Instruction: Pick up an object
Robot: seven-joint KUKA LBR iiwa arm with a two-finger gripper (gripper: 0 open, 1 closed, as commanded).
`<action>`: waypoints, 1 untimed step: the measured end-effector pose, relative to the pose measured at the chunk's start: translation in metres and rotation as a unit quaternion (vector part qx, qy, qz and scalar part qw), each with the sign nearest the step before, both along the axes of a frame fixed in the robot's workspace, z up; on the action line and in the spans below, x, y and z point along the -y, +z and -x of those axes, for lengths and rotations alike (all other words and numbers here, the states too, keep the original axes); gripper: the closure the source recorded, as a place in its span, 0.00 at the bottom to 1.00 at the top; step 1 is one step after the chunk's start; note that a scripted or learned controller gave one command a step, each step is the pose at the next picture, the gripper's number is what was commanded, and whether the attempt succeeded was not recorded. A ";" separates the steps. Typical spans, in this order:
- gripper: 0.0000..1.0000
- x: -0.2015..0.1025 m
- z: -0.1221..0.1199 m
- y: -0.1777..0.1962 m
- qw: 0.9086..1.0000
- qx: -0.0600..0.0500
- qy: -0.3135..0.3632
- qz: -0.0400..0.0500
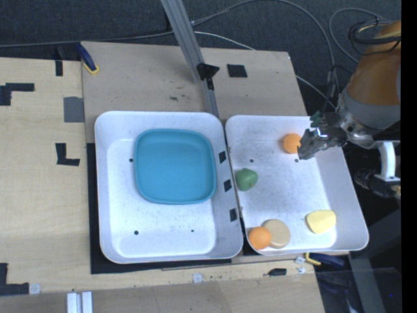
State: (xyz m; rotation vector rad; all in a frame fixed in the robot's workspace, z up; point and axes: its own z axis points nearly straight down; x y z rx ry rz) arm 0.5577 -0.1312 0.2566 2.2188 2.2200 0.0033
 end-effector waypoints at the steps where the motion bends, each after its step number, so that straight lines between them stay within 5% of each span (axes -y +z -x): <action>1: 1.00 -0.050 0.000 -0.014 1.000 -0.002 0.002 -0.001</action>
